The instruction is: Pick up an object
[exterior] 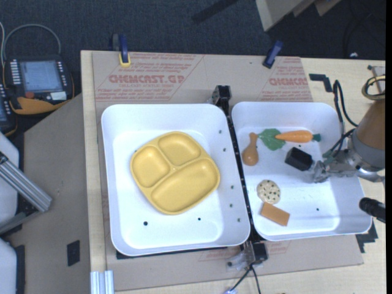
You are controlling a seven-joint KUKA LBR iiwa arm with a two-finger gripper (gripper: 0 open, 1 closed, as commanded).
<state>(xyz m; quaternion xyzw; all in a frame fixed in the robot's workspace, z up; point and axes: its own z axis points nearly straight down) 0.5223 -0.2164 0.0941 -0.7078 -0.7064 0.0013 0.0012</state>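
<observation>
The pincer (318, 173) is low inside the right bin (306, 222), and I cannot tell its state because it is small and blurred here. Nothing is visibly held by it. The black block (299, 158) is the nearest thing, just beside the pincer toward the left bin (119, 164), so I judge it is the likely target. Beyond the black block lie the carrot (295, 136) on a green leaf (269, 138), and the wooden spoon (250, 152). The cookie (268, 191) and the orange wedge (274, 214) lie nearer the front rim. The yellow divided plate (174, 171) sits in the left bin. The risk is that the pincer pushes the block away instead of closing around it, because it comes from the side and the bin floor looks smooth.
</observation>
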